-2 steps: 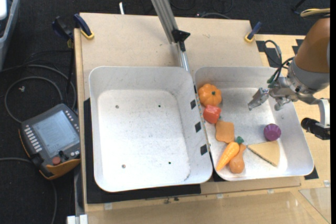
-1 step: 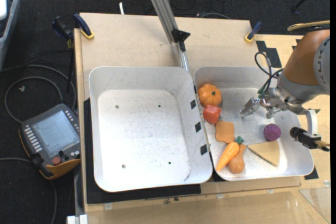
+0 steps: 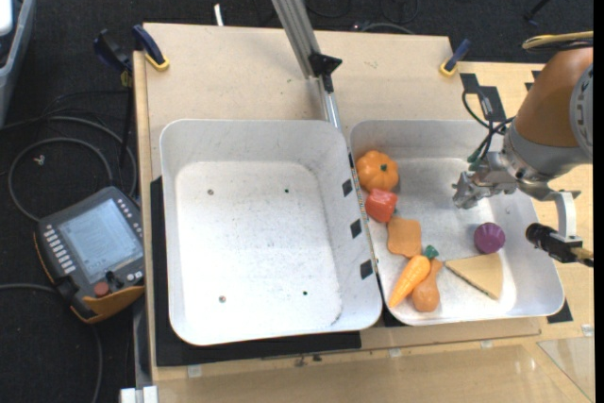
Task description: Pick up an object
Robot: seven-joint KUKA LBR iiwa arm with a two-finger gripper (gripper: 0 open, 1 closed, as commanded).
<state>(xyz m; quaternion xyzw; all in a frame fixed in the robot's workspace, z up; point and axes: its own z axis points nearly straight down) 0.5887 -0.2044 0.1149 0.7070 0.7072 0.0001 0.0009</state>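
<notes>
Camera view, right bin (image 3: 528,302): I log a pumpkin (image 3: 377,172) far left, red piece (image 3: 381,205), orange slab (image 3: 405,237), carrot (image 3: 410,279), orange ball (image 3: 426,296), cheese wedge (image 3: 479,276) near, purple ball (image 3: 489,238) right. Claw (image 3: 469,189) over bare bin floor, far right; its grip I cannot tell. Left bin (image 3: 255,231) on table (image 3: 236,71).

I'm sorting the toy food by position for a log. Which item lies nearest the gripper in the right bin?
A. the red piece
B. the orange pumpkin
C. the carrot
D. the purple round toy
D: the purple round toy lies just below and to the right of the gripper in the camera view, while the pumpkin, red piece and carrot sit along the right bin's left side.
</notes>
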